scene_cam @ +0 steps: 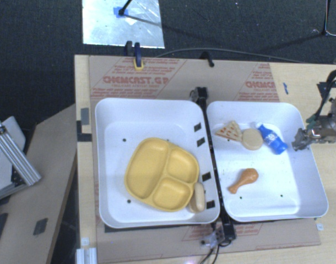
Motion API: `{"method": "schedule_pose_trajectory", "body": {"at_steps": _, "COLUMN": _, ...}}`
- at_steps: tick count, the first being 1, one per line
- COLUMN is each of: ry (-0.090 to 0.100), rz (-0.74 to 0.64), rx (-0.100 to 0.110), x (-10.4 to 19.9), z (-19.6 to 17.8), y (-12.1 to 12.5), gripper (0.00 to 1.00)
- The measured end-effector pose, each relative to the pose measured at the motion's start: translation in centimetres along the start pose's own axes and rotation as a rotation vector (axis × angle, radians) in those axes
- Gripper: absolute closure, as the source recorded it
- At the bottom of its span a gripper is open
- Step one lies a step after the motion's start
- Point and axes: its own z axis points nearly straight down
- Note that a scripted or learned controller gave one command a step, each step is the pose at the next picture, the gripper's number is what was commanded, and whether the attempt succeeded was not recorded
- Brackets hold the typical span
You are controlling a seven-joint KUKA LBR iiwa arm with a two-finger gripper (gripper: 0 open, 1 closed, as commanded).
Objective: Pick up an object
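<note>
- Blue bottle (272, 138) lies in the right bin (308, 164), just left of the claw (303, 138); its long axis slants toward the upper left.
- Claw hovers at that bin's right rim; whether it is clenched cannot be told.
- Nearby: a round pale disc (252, 139), a waffle wedge (229, 131) and a glossy orange drumstick (244, 180).

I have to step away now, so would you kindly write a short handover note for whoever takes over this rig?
Gripper: at the right bin's right rim, holding nothing visible.
Right bin: blue bottle, round cream piece, pizza slice, drumstick.
Left bin: yellow divided tray with a pale roll touching it.
Done: nothing picked.
Left: grasp and lift one object; the bottle lies nearest.
</note>
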Motion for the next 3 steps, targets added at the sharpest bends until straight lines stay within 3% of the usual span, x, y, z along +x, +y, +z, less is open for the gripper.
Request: {"method": "schedule_pose_trajectory", "body": {"at_steps": 3, "ry": 0.004, "rz": -0.005, "rx": 0.005, "x": 15.0, "z": 1.1, "y": 1.2, "gripper": 1.0}}
